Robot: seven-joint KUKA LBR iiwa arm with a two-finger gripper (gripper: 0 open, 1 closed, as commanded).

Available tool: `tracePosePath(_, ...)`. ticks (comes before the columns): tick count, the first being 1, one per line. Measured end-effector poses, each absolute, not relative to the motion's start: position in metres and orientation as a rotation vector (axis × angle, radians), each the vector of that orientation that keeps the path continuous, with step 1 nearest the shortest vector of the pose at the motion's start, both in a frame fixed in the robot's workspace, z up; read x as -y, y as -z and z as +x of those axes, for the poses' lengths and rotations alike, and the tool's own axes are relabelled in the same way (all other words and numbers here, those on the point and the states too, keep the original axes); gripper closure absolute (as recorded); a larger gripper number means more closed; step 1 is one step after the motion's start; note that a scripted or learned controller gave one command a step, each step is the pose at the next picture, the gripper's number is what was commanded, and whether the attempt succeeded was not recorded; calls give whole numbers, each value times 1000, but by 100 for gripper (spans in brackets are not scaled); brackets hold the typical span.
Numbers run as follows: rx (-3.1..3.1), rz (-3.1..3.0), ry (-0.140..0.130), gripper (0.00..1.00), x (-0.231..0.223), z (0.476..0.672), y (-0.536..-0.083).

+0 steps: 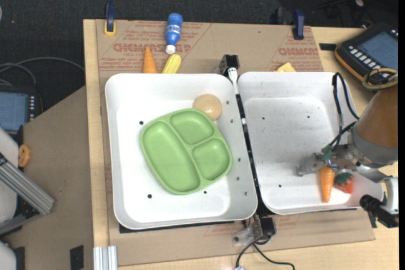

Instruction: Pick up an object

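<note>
Directly beneath the grey two-finger gripper (329,160), a small orange plastic toy carrot (325,184) lies in the right shallow white bin (285,136), near its front right corner, with a red toy piece (345,183) beside it. Whether the gripper is clenched or released cannot be told. The carrot looks light, rigid and slippery; its thicker upper end seems the best hold.

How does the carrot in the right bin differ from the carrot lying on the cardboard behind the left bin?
The carrot in the right bin lies inside a white bin, right beside the claw; the carrot on the cardboard lies outside both bins, far from the arm. The bin carrot touches a red object; the cardboard one sits next to a yellow corn cob. Both are orange, tapered toy carrots of similar size.
</note>
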State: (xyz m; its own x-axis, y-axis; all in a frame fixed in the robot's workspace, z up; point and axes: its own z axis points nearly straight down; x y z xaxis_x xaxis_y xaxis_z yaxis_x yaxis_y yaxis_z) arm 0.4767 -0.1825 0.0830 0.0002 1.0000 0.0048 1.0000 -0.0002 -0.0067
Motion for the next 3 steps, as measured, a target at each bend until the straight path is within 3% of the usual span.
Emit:
tracePosePath(1,2220,-2226,2,100,185,480,-95)
tracePosePath(2,2234,-2215,6,100,128,546,-84)
tracePosePath(3,2237,-2216,15,100,51,572,-191)
